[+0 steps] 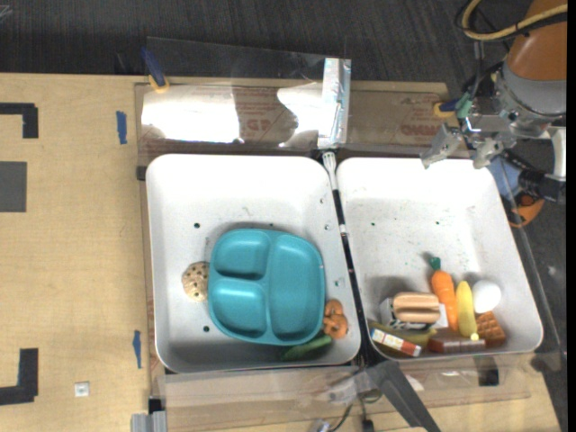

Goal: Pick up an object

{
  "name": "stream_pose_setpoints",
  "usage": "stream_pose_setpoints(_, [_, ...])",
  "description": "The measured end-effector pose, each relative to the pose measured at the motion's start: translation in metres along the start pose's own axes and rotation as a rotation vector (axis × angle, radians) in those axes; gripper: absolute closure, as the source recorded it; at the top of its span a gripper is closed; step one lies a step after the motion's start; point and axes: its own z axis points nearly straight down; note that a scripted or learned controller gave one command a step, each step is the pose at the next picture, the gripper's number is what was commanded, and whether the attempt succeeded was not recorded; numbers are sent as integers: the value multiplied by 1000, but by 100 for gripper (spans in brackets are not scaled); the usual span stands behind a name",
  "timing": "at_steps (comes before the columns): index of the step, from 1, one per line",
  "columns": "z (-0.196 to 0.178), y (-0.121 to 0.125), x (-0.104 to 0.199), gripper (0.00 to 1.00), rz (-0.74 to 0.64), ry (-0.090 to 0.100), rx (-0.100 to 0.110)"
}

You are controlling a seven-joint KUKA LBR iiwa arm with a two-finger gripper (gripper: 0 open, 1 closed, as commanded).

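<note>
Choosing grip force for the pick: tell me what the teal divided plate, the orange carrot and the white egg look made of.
Teal divided plate: looks like moulded plastic, smooth and semi-matte, with an even colour and rounded compartments. Orange carrot: probably a plastic toy, with a uniform bright colour and a slight sheen. White egg: smooth and glossy, likely plastic, though the view leaves that open.

Toy foods — hot dog [416,308], carrot [443,290], corn [465,307], egg [487,296] — lie clustered in the right bin's [405,205] near corner.

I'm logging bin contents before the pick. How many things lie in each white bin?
Left bin: 4 (teal plate, cookie, pretzel, green item)
Right bin: about 6, bunched and hard to separate (hot dog, carrot, egg)
Total: about 10
</note>
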Motion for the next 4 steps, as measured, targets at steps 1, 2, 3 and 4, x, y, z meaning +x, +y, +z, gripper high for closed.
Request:
stream_pose_setpoints(1, [108, -68, -1, 0, -10, 0, 5])
stream_pose_setpoints(2, [165, -136, -33, 0, -96, -2, -4])
stream_pose_setpoints(3, [153, -134, -33, 100, -96, -4, -12])
stream_pose_setpoints(4, [27, -123, 12, 100, 68, -1, -7])
